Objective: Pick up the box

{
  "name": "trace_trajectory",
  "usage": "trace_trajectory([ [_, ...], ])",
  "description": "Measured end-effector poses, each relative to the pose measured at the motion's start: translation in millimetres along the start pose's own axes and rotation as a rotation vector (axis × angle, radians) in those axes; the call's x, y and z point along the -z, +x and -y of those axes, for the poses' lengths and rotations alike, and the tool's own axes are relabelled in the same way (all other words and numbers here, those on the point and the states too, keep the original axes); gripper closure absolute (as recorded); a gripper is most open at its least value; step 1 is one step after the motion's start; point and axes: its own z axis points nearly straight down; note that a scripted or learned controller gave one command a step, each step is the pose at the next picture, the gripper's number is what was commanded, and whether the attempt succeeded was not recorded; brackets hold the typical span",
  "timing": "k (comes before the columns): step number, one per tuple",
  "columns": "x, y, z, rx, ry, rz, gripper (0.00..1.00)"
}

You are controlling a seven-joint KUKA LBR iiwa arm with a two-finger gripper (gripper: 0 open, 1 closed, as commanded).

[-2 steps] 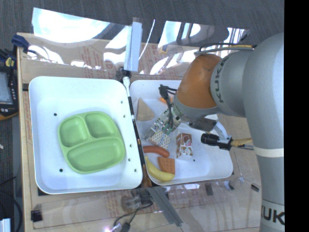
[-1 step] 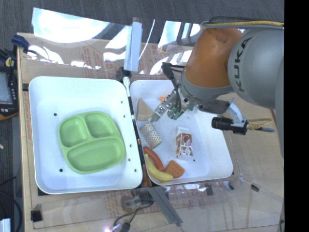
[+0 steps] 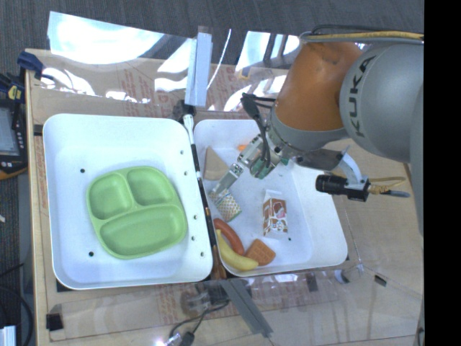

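Arm: the grey KUKA arm (image 3: 374, 99) with its orange band fills the upper right, highest above the bench, and reaches over the right bin from the right.
Gripper: the gripper (image 3: 221, 189) points down and left into the right bin, its tip just above the box.
Claw state: cannot tell whether it is released or clenched; nothing is seen held in it.
Right bin: the shallow white right bin (image 3: 320, 247) is the landmark for all the small things.
Box: the small patterned box (image 3: 230, 207) lies in the right bin's left half, near the middle of its length, just under the gripper tip; contact cannot be told.
Packet: a brown and white snack packet (image 3: 274, 216) lies flat in the middle of the right bin, near the box on its right.
Sausage: a red sausage (image 3: 227, 233) lies in the right bin's near left corner, below the box.
Banana: a yellow banana (image 3: 234, 256) lies against the sausage, at the right bin's near edge.
Cracker: an orange cracker (image 3: 261, 251) sits just right of the banana.
Left bin: the left bin (image 3: 65, 157) touches the right bin's left side.
Plate: a green divided plate (image 3: 137, 211) lies in the left bin.
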Motion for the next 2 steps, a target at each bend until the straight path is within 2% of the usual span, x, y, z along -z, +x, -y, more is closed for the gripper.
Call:
trace_trajectory([
  [1,-83,-14,16,-0.177,-0.015,0.017,0.00],
  [2,-106,-25,21,-0.269,-0.004,0.015,0.00],
])
